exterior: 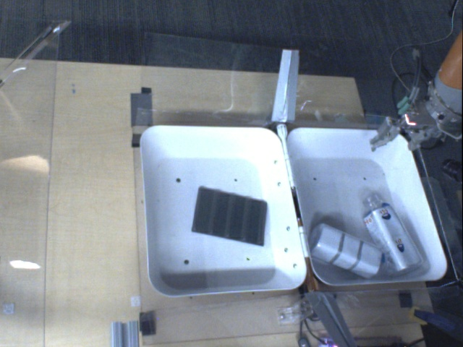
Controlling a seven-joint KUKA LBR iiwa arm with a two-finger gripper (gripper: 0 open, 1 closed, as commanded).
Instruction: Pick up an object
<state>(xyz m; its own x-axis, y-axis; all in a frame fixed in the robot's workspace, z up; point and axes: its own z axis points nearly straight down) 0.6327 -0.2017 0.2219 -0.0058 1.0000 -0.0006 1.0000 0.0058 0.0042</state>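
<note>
Vantage: one fixed camera above my bench, looking down at a slant.
Facing: both white bins sit mid-picture, left bin and right bin side by side.
Nearness: far enough to take in both bins whole.
My entry: my arm reaches in from the right.

I see a pale wood bench carrying two white bins: the left bin and the right bin, touching side by side. Beyond the bench lies dark carpet. A metal bar stands just behind the bins' seam. Glare patches sit left of the left bin.
</note>
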